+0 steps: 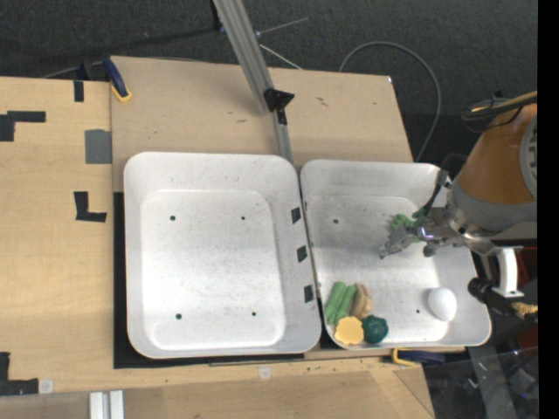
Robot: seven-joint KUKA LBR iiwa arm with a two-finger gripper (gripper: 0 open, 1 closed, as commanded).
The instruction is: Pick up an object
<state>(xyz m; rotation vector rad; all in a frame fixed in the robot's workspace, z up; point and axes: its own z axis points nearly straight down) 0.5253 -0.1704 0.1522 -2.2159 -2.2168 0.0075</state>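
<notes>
beside the gripper (403,241), grip state unclear, a small green object (401,223) looks light; pinch its middle.

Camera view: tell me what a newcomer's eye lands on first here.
First the grey and orange arm reaching in from the right, its gripper low over the right bin beside a small green object. Next, the bright cluster at that bin's near edge: a green piece, a yellow piece and a dark green one, with a white ball to their right.
</notes>
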